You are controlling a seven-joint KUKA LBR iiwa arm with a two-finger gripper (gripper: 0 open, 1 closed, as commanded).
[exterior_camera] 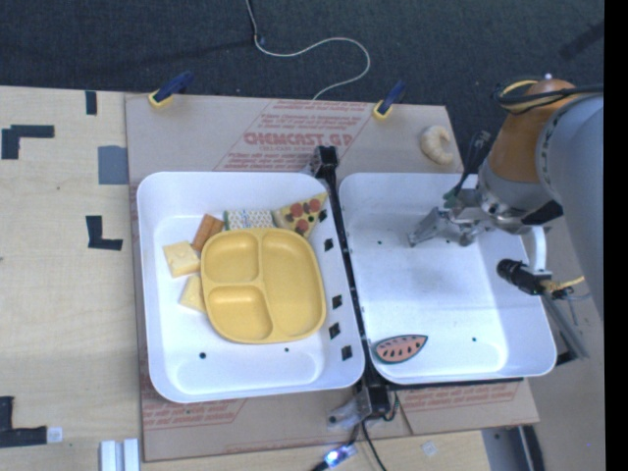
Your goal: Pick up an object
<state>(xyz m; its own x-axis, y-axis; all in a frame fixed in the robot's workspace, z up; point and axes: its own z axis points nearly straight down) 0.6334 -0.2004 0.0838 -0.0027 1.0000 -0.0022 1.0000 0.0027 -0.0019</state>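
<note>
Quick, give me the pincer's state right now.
Pincer: over the right bin, nothing seen between its fingers; open or closed cannot be told.

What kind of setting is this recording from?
Probably a robotics lab bench: two white bins on clamped cardboard, toy food such as a watermelon slice, and a grey arm.

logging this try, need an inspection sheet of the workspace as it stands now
surface: two white bins, left bin and right bin, on cardboard sheet
job's things: watermelon slice toy in right bin; yellow divided plate and toy food pieces in left bin
clutter: doughnut-like piece on the cardboard
grippers: gripper over right bin, holds nothing seen
cables: white cable behind the bins
surroundings: clamps on the cardboard
</note>
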